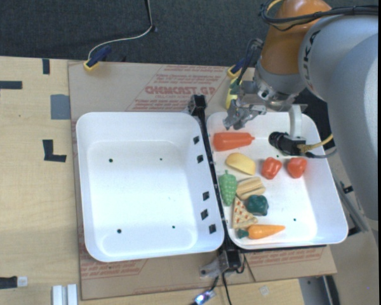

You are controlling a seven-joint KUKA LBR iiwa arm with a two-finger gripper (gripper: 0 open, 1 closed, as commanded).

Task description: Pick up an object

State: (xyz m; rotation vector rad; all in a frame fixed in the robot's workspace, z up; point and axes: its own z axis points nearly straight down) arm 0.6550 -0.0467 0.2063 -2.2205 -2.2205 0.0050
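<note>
Camera view, from the near edge outward: a toy carrot (pixel 265 231) lies across the near corner of the right bin (pixel 308 202), far nearer the camera than the gripper (pixel 237 121). Just beyond it sit a toy pizza slice (pixel 242 215) and a dark green toy (pixel 258 204), whose kind is hard to tell. Next come a green ridged toy (pixel 227 188) against the bin's dividing wall and a tan toy bun (pixel 250 186), touching it. Farther on lies a yellow toy (pixel 241 164), and to its camera-right 2 red toys, the first red toy (pixel 271 167) and the second red toy (pixel 296 167), near each other but apart.

An orange-red sausage-shaped toy (pixel 232 141) lies crosswise directly below the gripper, on its near side and very close to it; whether they touch is unclear. The gripper points down over the far left part of the right bin, and whether it is open or closed cannot be told.

The left bin (pixel 140 189) lies camera-left of the gripper. Both bins rest on a cardboard sheet (pixel 171 91).

The arm (pixel 346 56) comes in from camera-right, bent steeply downward, its orange band (pixel 292 27) above and beyond the gripper.
</note>
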